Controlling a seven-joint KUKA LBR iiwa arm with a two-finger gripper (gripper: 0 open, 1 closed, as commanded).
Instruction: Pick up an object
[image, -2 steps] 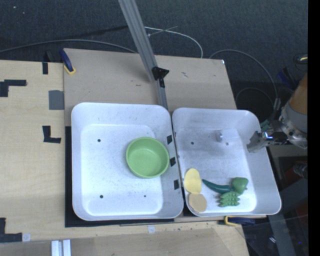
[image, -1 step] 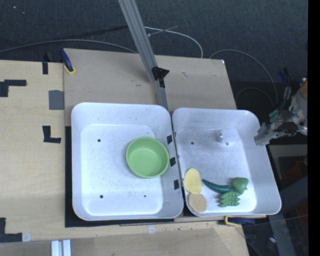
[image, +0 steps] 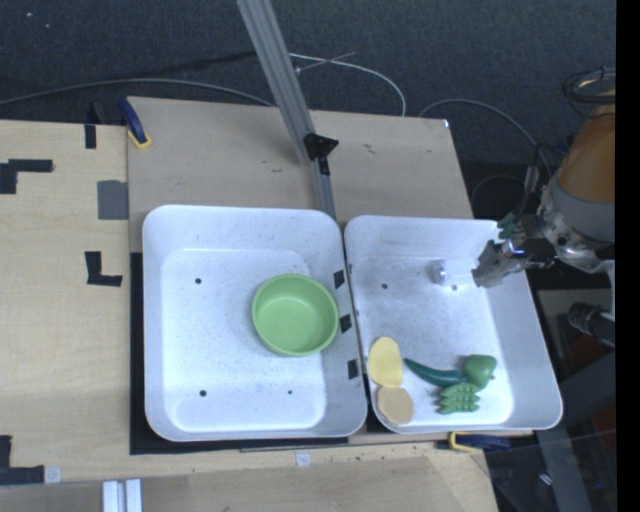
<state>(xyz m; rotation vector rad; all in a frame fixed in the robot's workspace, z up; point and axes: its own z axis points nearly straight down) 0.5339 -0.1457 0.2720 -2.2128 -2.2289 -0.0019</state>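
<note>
From where I stand, 2 shallow white bins sit side by side on the tabletop (image: 230, 170). The left bin (image: 180, 400) carries a green bowl (image: 295, 315) near its middle, resting upright. The right bin (image: 520, 350) has its things gathered at the near edge: a pale yellow piece (image: 386, 361) and a tan round piece (image: 396, 404) against the left wall, with a dark green curved piece (image: 430, 373), a green leafy-looking lump (image: 480, 368) and a ridged green piece (image: 458, 400) just beside them. The gripper (image: 494, 264) hangs over the far right side of the right bin, well apart from that cluster, and nothing is visible between the jaws; whether they are wide or narrow I cannot tell, as the end of the arm is too small and dark. As I judge it, the pick has not been made: every object lies in a bin, and the approach, closing and lift are all left to do.
</note>
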